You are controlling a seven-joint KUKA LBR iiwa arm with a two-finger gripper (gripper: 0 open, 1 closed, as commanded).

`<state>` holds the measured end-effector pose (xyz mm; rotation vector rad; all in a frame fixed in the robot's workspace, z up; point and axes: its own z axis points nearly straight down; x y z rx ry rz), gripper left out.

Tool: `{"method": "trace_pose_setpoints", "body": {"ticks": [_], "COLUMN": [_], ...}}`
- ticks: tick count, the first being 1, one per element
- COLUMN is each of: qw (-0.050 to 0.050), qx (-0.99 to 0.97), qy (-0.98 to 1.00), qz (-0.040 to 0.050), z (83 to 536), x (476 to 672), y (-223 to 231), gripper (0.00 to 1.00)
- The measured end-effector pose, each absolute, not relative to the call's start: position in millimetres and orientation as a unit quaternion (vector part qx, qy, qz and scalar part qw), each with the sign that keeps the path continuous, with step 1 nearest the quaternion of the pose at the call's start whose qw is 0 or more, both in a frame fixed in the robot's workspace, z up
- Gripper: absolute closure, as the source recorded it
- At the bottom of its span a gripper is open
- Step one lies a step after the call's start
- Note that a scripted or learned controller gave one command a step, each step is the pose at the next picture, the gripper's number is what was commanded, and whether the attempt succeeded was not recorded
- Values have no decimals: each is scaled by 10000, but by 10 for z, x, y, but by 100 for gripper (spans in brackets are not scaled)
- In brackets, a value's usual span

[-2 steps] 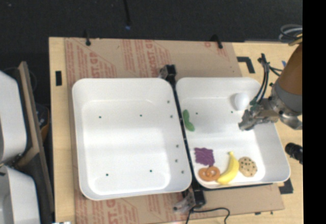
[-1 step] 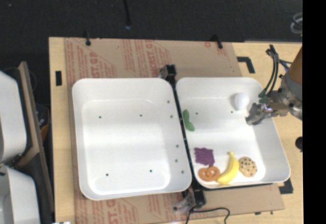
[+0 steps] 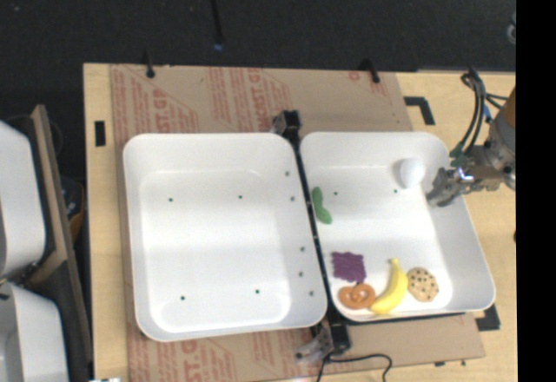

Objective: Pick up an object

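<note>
Down at the near edge, a small black clamp (image 3: pixel 334 339) sits where the two bins meet, with a thin cable trailing off beneath it. Now sweeping from the left: a white box-like shape (image 3: pixel 19 198) is cut off by the frame edge, too little of it showing to name. Then the left bin (image 3: pixel 152 165), white and shallow, its floor dotted with small dark marks. Behind both bins a sheet of cardboard (image 3: pixel 217 102) carries red lettering, upside down from here and too faint to read.

On to the right bin (image 3: pixel 469 241). A green piece (image 3: pixel 321 207) lies against its left wall. Along the near wall sit a purple piece (image 3: pixel 348 265), an orange pretzel shape (image 3: pixel 356 294), a yellow banana (image 3: pixel 390 288) and a cookie (image 3: pixel 422 284), the banana touching the pretzel. A white ball (image 3: pixel 408 170) is hard to separate from the white floor. The gripper (image 3: pixel 445 187) hangs at the bin's right rim, just beside that ball, blurred and partly cut off; whether it is released or clenched, I cannot tell.
</note>
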<state>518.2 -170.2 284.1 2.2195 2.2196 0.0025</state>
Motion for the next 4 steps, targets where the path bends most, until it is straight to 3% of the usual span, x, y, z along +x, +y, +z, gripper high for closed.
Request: {"method": "trace_pose_setpoints", "body": {"ticks": [3, 4], "qw": [1, -3], "qx": [7059, 7060], "qy": [7083, 7082], "qz": [6, 0], "z": [2858, 2777], "x": [5108, 5170], "y": [-154, 285], "gripper": [100, 100]}}
